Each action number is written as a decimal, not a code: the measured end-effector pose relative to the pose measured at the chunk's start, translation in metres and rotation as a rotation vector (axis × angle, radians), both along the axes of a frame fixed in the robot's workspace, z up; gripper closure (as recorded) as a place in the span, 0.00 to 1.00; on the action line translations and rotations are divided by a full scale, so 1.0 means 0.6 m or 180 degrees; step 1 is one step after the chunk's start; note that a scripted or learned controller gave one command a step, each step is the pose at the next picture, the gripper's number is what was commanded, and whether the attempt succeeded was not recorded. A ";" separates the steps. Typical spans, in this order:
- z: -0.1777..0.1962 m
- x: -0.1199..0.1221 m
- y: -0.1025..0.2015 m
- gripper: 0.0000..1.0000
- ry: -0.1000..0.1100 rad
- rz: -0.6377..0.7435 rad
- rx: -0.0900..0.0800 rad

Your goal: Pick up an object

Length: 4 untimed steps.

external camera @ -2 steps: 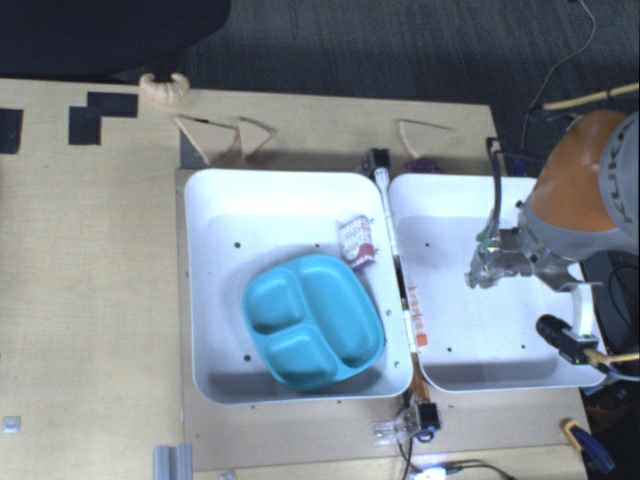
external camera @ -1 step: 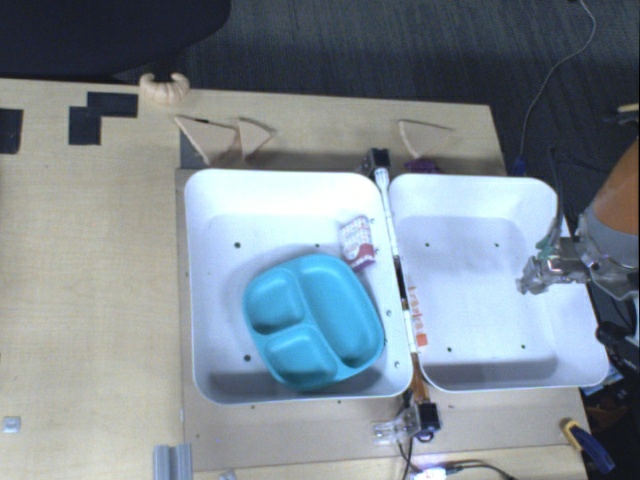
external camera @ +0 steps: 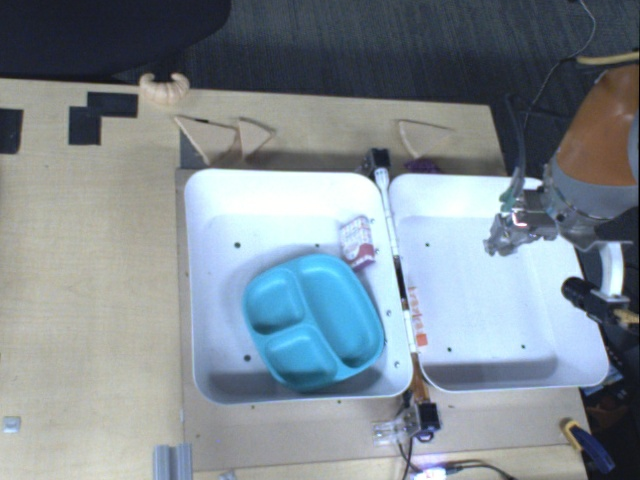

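White plastic forms both shallow bins on the pale wooden surface (external camera: 90,298). Left bin (external camera: 215,268): contains a blue divided plate (external camera: 315,320) with three compartments, lying flat in the near-centre of the bin and turned at an angle to the bin walls. Just beyond the plate's far right edge, close to the bin's right wall, lies a small packet (external camera: 357,240), white with red markings; whether it touches the plate cannot be determined. Right bin (external camera: 470,358): floor bare apart from small dark dots. A strip with orange markings (external camera: 414,320) runs along the divide between the two bins, and a dark clamp-like fitting (external camera: 378,160) sits at the far end of that divide.

Arm (external camera: 600,158): enters from the right, grey body with orange band visible at the upper right. Hand (external camera: 508,230): positioned over the far right part of the right bin, well apart from the plate and the packet in the left bin. No object is visible at the hand. Whether the hand is released or clenched cannot be told at this resolution.

Surface, other items: a small tan object (external camera: 163,89) rests at the far edge, left of centre; cables (external camera: 420,430) sit at the near edge below the bins
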<state>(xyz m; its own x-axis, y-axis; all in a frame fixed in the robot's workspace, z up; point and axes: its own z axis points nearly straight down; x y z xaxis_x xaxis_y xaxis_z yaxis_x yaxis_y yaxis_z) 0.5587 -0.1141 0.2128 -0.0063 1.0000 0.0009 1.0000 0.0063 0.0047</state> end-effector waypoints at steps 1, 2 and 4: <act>0.025 -0.082 0.066 1.00 0.0006 -0.0001 -0.0002; 0.004 -0.054 0.110 1.00 0.0008 -0.0001 -0.0002; -0.020 -0.079 0.165 1.00 0.0013 -0.0012 -0.0001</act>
